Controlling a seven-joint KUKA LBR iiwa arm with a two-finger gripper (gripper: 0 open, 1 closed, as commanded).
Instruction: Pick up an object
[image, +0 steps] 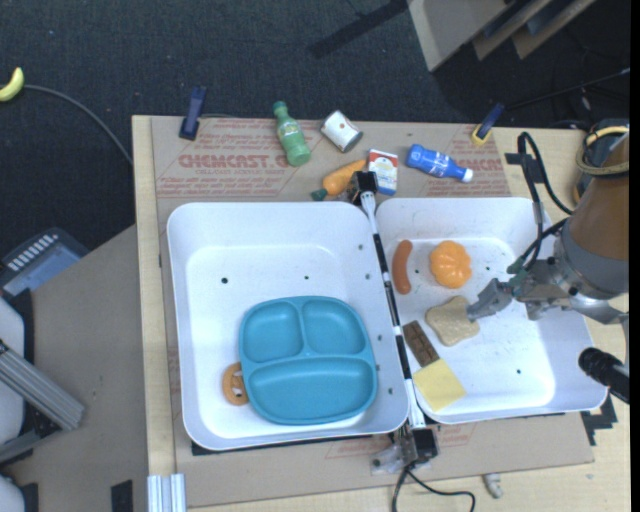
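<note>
Your gripper (487, 300) sat over right bin (520, 385), reaching in from right. Fingers (480, 306) dark, low over bread slice (452, 322); you could not tell whether they were spread or closed. Bread lay just left of and below fingertips, maybe touching. Orange fruit (450, 262) up-left of fingers, sausage (402, 266) further left. Cheese slice (438, 385) and chocolate bar (421, 343) below-left. Blue plate (305, 358) far left in left bin (270, 255).
</note>
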